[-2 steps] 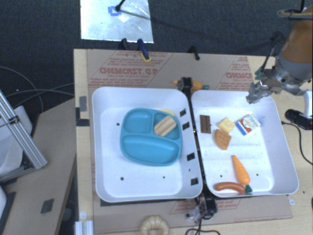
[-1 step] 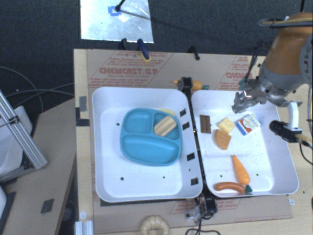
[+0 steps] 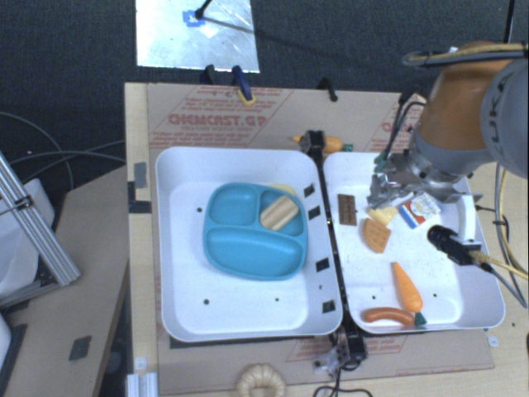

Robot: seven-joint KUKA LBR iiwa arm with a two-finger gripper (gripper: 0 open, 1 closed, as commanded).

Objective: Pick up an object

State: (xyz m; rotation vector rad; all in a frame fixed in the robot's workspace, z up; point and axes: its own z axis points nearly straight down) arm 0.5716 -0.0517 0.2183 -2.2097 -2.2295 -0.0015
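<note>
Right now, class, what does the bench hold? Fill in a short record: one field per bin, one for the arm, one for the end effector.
left bin: white shallow bin holding a blue divided plastic plate with a tan bread roll on it
right bin: white shallow bin with orange toy carrot, red sausage, brown waffle piece, brown chocolate bar
arm: over right bin
end effector: low, above yellow cheese wedge; grip unclear

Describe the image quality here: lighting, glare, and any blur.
Camera view: even, soft lighting with faint shadows; glare on the shiny sheet at top; the white bins look bright but not washed out; the arm is slightly blurred, and the claw detail is indistinct; the blue tray is sharp.
</note>
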